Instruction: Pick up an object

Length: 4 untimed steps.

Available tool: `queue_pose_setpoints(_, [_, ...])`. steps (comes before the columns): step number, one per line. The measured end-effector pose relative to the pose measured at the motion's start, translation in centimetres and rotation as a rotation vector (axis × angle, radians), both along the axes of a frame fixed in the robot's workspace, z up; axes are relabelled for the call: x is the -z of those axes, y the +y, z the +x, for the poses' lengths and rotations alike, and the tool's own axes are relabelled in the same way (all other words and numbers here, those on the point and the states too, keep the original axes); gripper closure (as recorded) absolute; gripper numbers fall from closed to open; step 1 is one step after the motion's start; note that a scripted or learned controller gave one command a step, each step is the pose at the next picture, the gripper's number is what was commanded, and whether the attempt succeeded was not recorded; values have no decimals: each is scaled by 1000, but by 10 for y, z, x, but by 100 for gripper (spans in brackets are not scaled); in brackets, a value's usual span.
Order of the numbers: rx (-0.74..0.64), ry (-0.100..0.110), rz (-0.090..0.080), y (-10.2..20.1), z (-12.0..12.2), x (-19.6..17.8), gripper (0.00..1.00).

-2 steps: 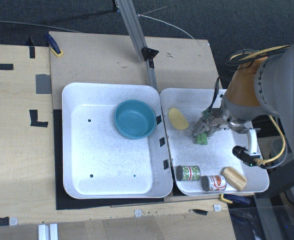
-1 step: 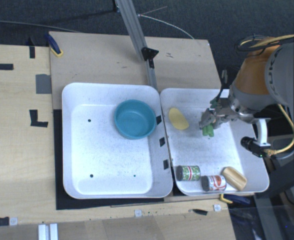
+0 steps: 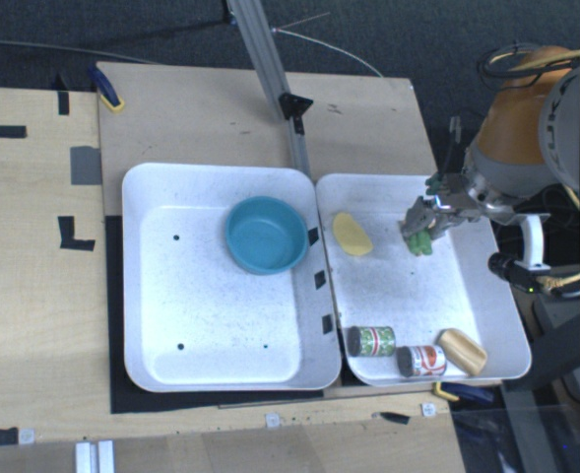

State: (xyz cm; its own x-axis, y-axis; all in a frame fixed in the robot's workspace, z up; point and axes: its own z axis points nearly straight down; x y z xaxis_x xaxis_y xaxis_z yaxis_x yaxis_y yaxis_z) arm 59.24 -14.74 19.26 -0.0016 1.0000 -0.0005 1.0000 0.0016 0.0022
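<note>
The hand (image 3: 422, 227) hangs over the upper right part of the right bin (image 3: 486, 294), and a small green object (image 3: 423, 242) sits between its fingers - it is clenched on this object, just above the bin floor. In the same bin a yellow piece (image 3: 352, 235) lies near the left wall, while a green can (image 3: 371, 341), a red can (image 3: 422, 361) and a tan roll (image 3: 463, 351) lie along the near edge - the left bin (image 3: 152, 264) carries a blue bowl (image 3: 266, 235).

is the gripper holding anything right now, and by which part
It looks so: a small green object sits at the fingertips of the gripper, apparently gripped by its upper end, over the right bin.
</note>
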Motion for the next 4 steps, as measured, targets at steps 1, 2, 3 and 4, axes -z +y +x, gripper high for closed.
queue_pose_setpoints(1, [1,-2,-1,-3,0,-63,100])
queue_pose_setpoints(2, [0,-2,-1,-3,1,-106,100])
queue_pose_setpoints(3, [-3,6,1,51,-8,-86,100])
queue_pose_setpoints(4, [-4,6,2,105,-23,-67,100])
